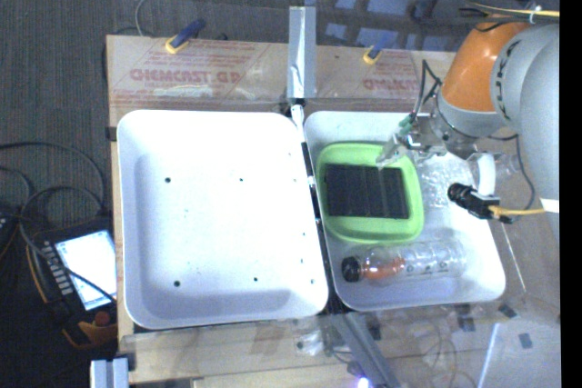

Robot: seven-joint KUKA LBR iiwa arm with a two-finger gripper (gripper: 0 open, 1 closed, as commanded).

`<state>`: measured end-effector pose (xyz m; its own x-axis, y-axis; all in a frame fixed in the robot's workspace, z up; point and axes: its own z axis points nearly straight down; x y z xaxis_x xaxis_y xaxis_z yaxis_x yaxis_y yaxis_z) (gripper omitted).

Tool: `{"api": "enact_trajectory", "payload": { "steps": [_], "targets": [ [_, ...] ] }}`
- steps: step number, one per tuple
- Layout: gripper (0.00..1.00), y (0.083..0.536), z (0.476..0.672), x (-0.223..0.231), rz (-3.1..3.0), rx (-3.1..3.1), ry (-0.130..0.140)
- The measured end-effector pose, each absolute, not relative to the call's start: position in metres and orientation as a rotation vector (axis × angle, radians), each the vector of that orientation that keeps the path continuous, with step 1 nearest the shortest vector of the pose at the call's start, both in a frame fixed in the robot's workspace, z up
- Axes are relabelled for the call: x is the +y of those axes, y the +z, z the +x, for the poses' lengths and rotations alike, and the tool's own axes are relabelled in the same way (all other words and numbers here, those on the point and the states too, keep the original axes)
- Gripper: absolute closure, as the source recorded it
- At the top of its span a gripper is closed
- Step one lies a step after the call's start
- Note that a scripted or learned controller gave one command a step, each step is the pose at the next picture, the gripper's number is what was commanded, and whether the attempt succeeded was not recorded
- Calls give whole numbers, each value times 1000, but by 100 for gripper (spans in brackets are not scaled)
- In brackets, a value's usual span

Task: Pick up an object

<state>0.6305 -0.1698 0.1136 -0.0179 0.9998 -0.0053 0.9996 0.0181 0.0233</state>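
Observation:
In the right bin (473, 286) lies a lime-green rectangular object (414, 218) with a dark panel (366, 192) on top. A clear plastic bottle (409, 264) with a black cap and reddish liquid lies on its side along the bin's front. My gripper (398, 148) hangs low over the green object's far right corner, under the orange-banded wrist (473, 82). It is small and partly blurred against crinkled clear plastic (436, 168) beside it. Nothing is visibly held.
The left white bin (218, 213) stands beside the right one, with a metal divider post (297, 59) at the back between them. Clamps (185, 35) hold the cardboard backing. A tablet (77, 263) and cables lie on the floor at left.

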Motion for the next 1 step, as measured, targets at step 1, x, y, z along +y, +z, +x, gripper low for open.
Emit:
{"api": "enact_trajectory", "payload": {
  "steps": [1],
  "targets": [
    [100,225,661,-133,2028,2379,-9]
  ]
}}
